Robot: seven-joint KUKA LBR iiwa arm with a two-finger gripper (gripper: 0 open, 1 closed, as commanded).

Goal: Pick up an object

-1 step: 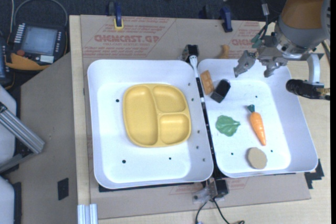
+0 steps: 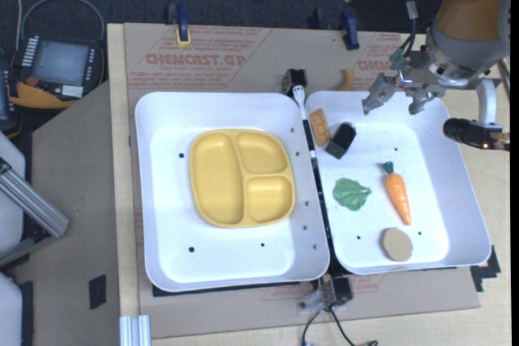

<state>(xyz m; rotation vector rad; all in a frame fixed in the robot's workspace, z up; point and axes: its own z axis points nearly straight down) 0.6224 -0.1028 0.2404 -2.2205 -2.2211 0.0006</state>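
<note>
In the right bin [image 2: 454, 174] lie an orange carrot [image 2: 396, 193] with a green top, a green leafy piece [image 2: 351, 194], a round tan cookie-like disc [image 2: 397, 244], a black block [image 2: 340, 139] and an orange-brown bread-like piece [image 2: 319, 126] near the bin's left wall. My gripper [image 2: 398, 97] hangs over the far edge of the right bin, above and behind these things. Its fingers are spread apart, open, with nothing between them.
The left bin [image 2: 162, 198] holds a yellow divided plate [image 2: 242, 176]. Blue clamps [image 2: 182, 22] pin the cardboard sheet at the back. A black handset with a screen [image 2: 57, 65] sits off the bench at far left. Cables hang near the arm at upper right.
</note>
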